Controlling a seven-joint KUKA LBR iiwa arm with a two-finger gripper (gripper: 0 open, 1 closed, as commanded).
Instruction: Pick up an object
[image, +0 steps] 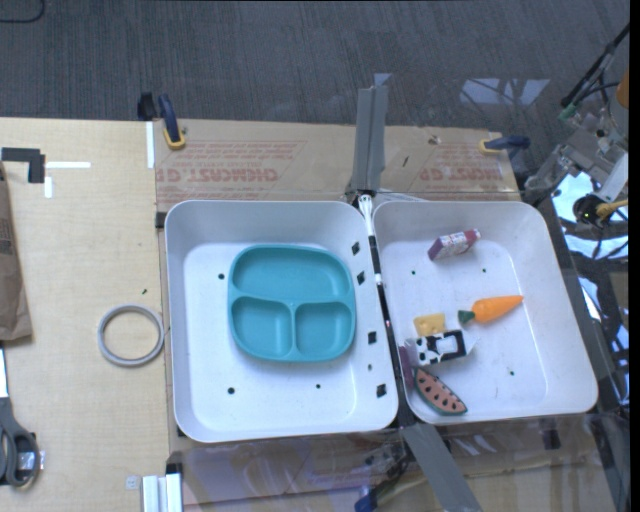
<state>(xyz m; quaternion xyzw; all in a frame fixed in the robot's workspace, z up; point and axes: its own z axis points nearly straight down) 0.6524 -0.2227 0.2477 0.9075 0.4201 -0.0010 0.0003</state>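
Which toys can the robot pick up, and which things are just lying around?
For the job, all in the right bin:
carrot
watermelon slice
pink packet
yellow piece
black and white toy

Just lying about:
teal divided plate in the left bin
tape ring on the bench
scissors at the bench edge

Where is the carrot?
The carrot lies in the right bin, toward its middle right, just up and right of the yellow block and below the pink box.
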